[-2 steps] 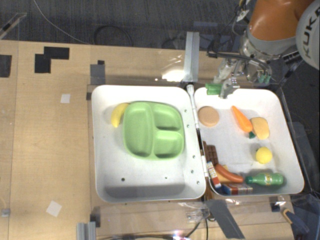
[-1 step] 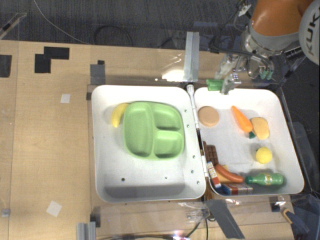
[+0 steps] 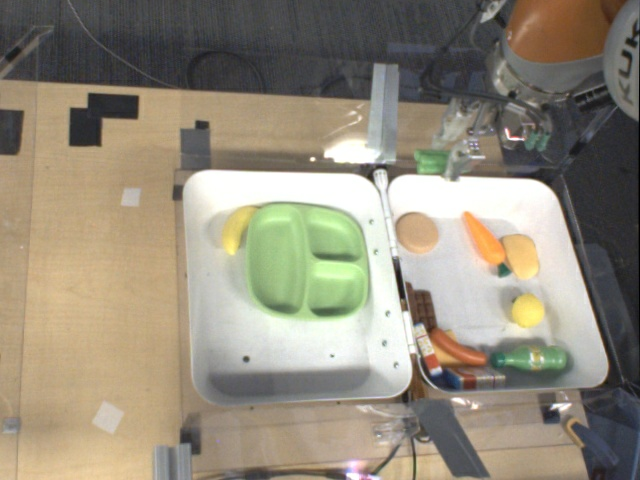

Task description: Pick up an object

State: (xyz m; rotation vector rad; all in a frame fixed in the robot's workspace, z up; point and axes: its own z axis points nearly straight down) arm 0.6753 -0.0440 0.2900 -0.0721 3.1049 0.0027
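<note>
A green plate [image 3: 303, 259] fills the white left bin [image 3: 215, 368], a yellow banana [image 3: 236, 229] beside it. Right of the plate: tan cookie [image 3: 417, 232], orange carrot [image 3: 483, 238], yellow lemon [image 3: 527, 311], green bottle [image 3: 528, 359].

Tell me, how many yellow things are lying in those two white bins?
2, plainly yellow. A curved yellow banana lies in the left bin, touching the green divided plate's left edge. A round yellow lemon sits in the right bin, toward its right side. Others could hide under the plate.
</note>
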